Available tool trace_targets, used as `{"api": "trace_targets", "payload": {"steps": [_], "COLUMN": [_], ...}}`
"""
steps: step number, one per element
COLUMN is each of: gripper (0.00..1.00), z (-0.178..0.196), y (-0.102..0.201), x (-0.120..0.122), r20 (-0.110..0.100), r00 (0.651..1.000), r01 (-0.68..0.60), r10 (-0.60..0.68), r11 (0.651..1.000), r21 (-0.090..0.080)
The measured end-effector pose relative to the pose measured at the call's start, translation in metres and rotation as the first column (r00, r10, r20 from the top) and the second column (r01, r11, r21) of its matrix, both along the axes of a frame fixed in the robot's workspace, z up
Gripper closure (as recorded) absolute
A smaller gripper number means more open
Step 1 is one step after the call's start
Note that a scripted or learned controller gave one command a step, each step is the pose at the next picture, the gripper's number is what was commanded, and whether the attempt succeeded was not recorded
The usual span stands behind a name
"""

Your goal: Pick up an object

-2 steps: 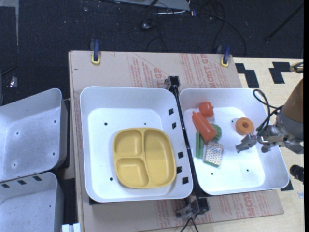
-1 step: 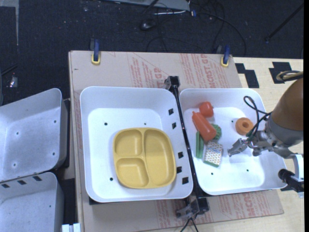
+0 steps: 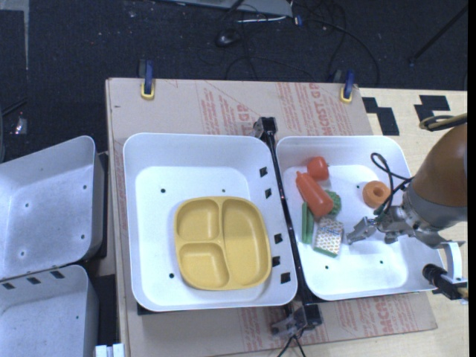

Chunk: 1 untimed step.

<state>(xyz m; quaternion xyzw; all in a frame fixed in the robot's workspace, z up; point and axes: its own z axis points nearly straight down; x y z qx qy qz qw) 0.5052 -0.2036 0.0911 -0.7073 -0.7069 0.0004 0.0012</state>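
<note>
A cardboard-topped bench (image 3: 223, 103) is bearing two white bins. In the right bin (image 3: 387, 277), the gripper (image 3: 361, 232) is hovering with jaws spread and empty, just beside a grey grater (image 3: 328, 236); next, closing on it.

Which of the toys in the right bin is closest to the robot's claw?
The small speckled grey block, just left of the gripper. The orange ring and the red pieces lie farther up the bin.
</note>
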Motion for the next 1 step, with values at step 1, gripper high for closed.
{"api": "trace_targets", "payload": {"steps": [1], "gripper": [1.0], "z": [0.0112], "y": [-0.0001], "x": [0.0008], "r20": [0.003], "r00": [1.0], "r01": [0.0], "r10": [0.0], "r11": [1.0], "r21": [-0.001]}}
